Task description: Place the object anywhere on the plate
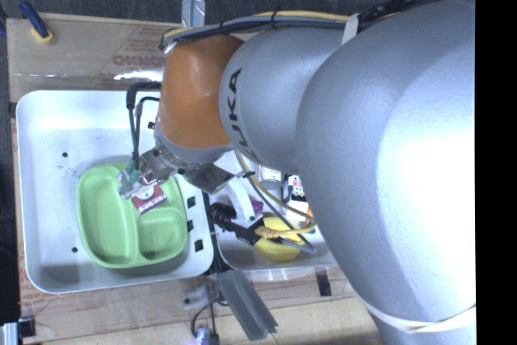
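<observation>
Plainly, the grey arm (pixel 339 133) with its orange band (pixel 194 101) takes up most of the view's centre and right. It hides nearly all of the right-hand shallow white bin (pixel 266 264), of which only a strip of near rim and a corner of floor can be seen. In that corner lies a rounded yellow object (pixel 279 249), partly crossed by cables. Just beyond it are some small printed items (pixel 292 188), too cramped and shadowed to make out.

The left-hand shallow white bin (pixel 40 133) sits in full sight on the worktop and holds a light green plastic plate (pixel 113 222), divided by a raised ridge. The claw (pixel 139 174) reaches down over the plate's far edge. Right under its tip is a small flat packet printed in dark red and white (pixel 149 196), over the far part of the plate beside the ridge.

The claw's tip is dark and crowded against the packet. I cannot tell whether it is clenched, released or grasping the packet, nor whether the packet rests on the plate or hangs just above it.

A brown cardboard sheet (pixel 81 52) with red print lies beyond the bins, and a blue and yellow tool (pixel 34 20) at its far left corner is too small to name
</observation>
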